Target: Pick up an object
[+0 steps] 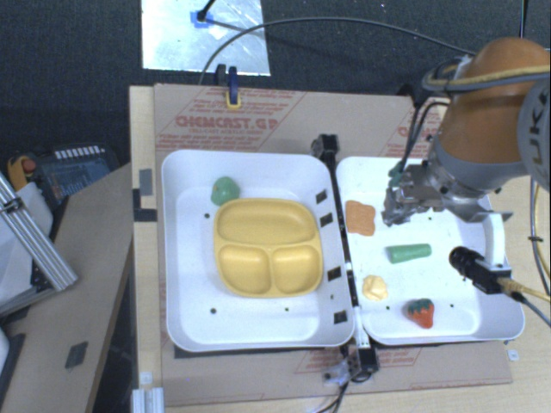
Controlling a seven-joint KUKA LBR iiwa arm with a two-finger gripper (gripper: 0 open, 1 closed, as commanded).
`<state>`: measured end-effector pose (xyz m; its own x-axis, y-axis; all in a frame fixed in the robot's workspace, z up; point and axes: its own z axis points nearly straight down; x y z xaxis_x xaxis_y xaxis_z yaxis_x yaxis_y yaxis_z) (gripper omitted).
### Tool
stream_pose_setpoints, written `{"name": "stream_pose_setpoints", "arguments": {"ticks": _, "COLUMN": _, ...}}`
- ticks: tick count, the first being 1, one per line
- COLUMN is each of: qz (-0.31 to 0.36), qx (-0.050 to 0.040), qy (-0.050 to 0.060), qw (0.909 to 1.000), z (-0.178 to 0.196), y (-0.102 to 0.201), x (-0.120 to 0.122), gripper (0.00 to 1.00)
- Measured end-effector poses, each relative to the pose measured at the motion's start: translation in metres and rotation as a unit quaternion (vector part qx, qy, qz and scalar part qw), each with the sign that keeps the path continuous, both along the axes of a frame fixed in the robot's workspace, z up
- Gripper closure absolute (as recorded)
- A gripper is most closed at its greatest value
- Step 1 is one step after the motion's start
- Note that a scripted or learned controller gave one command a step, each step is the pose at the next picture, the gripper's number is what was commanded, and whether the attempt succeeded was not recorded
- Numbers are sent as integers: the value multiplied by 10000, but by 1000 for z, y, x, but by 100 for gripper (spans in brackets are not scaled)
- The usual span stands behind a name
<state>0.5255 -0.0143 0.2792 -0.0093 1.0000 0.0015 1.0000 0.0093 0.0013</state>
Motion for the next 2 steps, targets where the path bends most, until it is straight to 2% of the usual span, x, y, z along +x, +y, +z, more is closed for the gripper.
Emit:
{"name": "stream_pose_setpoints", "arguments": {"ticks": 1, "qz": 2, "qx": 1, "qy": -5, "qw": 10000, "z": -1, "y": 50, "x": -1, "gripper": 100}}
{"name": "stream_pose_setpoints", "arguments": {"ticks": 2, "qz": 3, "qx": 0, "qy": 0, "qw": 10000, "z": -17, "y": 103, "x": 9, "gripper": 100}}
